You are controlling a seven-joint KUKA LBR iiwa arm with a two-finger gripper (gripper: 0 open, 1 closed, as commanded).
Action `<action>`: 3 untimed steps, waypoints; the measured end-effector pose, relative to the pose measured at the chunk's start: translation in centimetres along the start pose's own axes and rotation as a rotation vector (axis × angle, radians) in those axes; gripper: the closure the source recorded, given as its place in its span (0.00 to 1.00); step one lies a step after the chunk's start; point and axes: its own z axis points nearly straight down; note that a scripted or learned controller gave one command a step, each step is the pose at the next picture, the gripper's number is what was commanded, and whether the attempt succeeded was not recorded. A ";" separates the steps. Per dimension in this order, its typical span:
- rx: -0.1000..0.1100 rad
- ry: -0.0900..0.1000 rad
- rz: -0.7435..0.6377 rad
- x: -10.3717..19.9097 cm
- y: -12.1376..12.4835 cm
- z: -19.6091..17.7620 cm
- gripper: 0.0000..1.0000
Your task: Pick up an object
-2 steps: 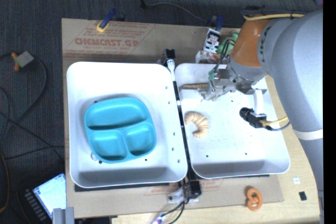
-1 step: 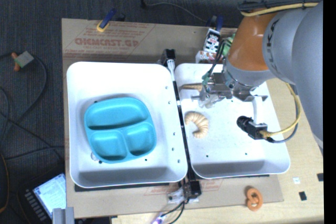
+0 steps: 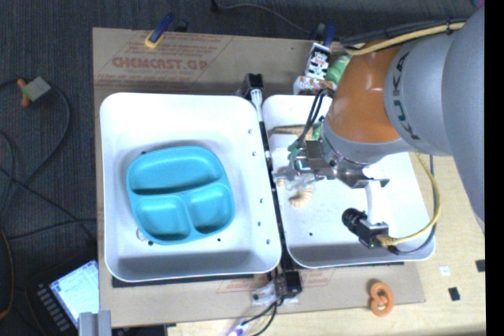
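1. Camera view showed the grey KUKA arm with its orange band point(image 3: 364, 102) reaching in from the right and hanging low over the right shallow white plastic bin point(image 3: 409, 248), near that bin's left wall
2. The two-finger gripper point(image 3: 309, 163) sat beneath the wrist, just above a small pale, tan-and-white object point(image 3: 298, 193) lying on the right bin's floor close to the left wall, about midway between its far and near edges
3. Whether the gripper was spread or closed I could not tell, since the wrist covered its tips; nothing could be seen lifted clear of the floor
4. I judged the step in hand to be the descent or the grasp attempt itself, with the pick not yet proven
5. The next move seemed to call for closing squarely on the small object, then rising straight up; the near bin wall left little room on one side, so a slanted approach risked pushing the object against the wall rather than seizing it
6. The left shallow white plastic bin point(image 3: 118, 118) held a light blue moulded plastic tray with three compartments point(image 3: 179, 194), lying flat toward the middle and near-left part of its floor, well apart from the arm
7. A black cable fitting with a yellow hose point(image 3: 367, 229) hung over the right bin's near-right part
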 end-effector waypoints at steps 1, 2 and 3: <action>0.000 0.000 0.001 0.9 -3.1 0.0 1.00; -0.001 0.000 -0.001 4.8 -3.1 -1.2 1.00; -0.001 -0.001 0.000 4.1 3.1 0.0 1.00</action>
